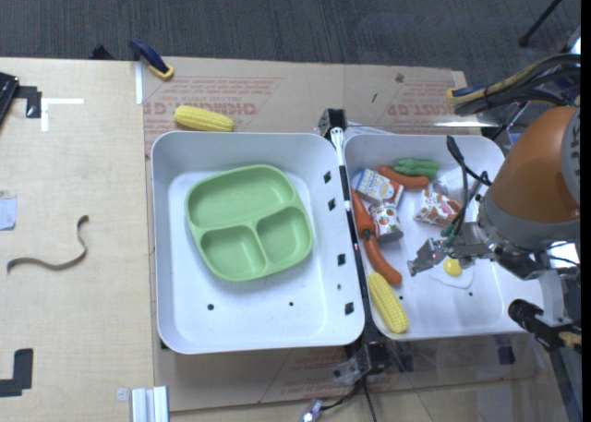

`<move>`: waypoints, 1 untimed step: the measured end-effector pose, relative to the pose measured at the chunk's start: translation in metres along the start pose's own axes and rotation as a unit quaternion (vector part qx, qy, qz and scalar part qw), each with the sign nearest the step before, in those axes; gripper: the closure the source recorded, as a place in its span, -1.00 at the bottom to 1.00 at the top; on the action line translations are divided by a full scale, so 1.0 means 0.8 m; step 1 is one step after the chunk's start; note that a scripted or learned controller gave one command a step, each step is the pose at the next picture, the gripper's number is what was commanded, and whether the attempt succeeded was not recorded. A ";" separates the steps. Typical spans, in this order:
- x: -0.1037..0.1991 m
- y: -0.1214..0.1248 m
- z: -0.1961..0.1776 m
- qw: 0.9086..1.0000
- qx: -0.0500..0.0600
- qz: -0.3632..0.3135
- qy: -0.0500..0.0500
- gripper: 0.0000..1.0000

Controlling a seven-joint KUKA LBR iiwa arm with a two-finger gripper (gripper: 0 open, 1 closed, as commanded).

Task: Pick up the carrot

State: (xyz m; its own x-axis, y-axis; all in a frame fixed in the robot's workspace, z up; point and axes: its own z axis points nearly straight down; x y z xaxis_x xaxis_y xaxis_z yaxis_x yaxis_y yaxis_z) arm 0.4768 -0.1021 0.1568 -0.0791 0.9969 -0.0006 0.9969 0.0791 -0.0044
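Camera view, from above. Right-hand bin (480, 330) crowded with toy food; left-hand bin (166, 319) bearing a green divided plate (249, 222).

Carrot (399, 174) lying close to the far wall of the right-hand bin, orange body with green leaves at its right end. Long axis running roughly across the picture, slightly tilted, leafy end a little higher. Touching or just beside a small carton (376, 186) on its near side.

Gripper (430, 259) low over the middle of the same bin, just beside a toy fried egg (452, 268). Nothing seen held. Whether spread or closed: cannot tell, too dark and small.

Key relation: carrot lying up the picture from the gripper and a little to the left, with cartons between. Likely needs a reach toward the far wall, closing across the carrot's short width.

Two orange sticks (362, 217) along the bin's left wall, perhaps sausages, easy to mistake for the target. Corn cob (388, 302) near the front corner.

Writing: red print on the cardboard (277, 88) under the bins, upside down, not surely readable. Carton labels too small to read.
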 end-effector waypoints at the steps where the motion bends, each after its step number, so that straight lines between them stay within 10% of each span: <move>1: 0.000 0.068 0.081 1.000 -0.002 0.005 -0.001 -1.00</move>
State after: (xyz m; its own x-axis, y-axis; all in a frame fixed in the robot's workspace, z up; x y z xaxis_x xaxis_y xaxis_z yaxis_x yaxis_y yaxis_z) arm 0.5307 -0.0978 0.0920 -0.0687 0.9976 -0.0036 0.9976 0.0688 0.0006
